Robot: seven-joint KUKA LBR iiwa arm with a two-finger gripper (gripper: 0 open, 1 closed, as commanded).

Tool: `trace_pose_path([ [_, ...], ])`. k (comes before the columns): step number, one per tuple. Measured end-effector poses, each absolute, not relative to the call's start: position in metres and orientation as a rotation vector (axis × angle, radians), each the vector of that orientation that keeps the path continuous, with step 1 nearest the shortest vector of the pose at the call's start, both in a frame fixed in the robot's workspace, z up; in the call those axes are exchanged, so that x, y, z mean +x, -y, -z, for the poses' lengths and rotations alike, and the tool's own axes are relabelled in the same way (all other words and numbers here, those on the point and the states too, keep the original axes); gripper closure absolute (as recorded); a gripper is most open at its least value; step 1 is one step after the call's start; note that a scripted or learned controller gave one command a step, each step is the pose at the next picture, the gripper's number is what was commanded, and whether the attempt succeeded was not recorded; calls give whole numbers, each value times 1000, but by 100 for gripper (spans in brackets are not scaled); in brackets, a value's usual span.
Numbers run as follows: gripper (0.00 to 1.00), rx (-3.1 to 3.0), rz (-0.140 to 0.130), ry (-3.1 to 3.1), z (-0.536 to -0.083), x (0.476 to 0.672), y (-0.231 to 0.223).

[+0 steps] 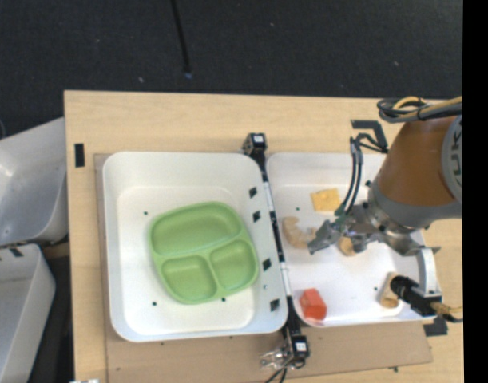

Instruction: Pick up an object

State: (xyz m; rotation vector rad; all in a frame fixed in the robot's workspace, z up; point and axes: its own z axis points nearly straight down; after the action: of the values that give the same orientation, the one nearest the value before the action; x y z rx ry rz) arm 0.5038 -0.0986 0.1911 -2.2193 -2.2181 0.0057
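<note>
- Fingers [317,244] of the two-finger gripper [323,239]: dark grey, low over the middle of the right shallow white plastic bin [351,290], tips aimed toward the join between the bins. Spread or closed: cannot tell from this slant.
- Pale tan rounded lump [292,230]: on the bin floor just beside the tips, on the join side. Touching or apart cannot be told.
- Small tan rounded piece [349,246]: close behind the gripper, partly hidden under the wrist.
- Flat yellow square piece [325,199]: toward the far wall, apart from the gripper.
- Small red blocky thing [311,306]: near corner by the join, well apart from the gripper.
- Brown-and-tan stubby piece [386,298]: by the near wall, on the arm's side.
- Grey arm with orange band [419,166]: covers the bin's right part.
- Left shallow white plastic bin [116,214]: holds a light green three-compartment plastic plate [202,251], flat and slightly skewed.
- The bins meet edge to edge, with small black clips [267,214] along the join.
- Pale wood-grain worktop [148,122] carries both bins. Beyond it lies dark matte floor [228,30], and white containers [20,190] stand at the left.
</note>
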Motion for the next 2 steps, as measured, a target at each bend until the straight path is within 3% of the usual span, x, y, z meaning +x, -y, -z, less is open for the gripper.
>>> trace_pose_path([
  [1, 0, -2222, -5, 2218, -133, 512, 97],
  [2, 100, -2232, 1, 2213, -147, 513, 98],
])
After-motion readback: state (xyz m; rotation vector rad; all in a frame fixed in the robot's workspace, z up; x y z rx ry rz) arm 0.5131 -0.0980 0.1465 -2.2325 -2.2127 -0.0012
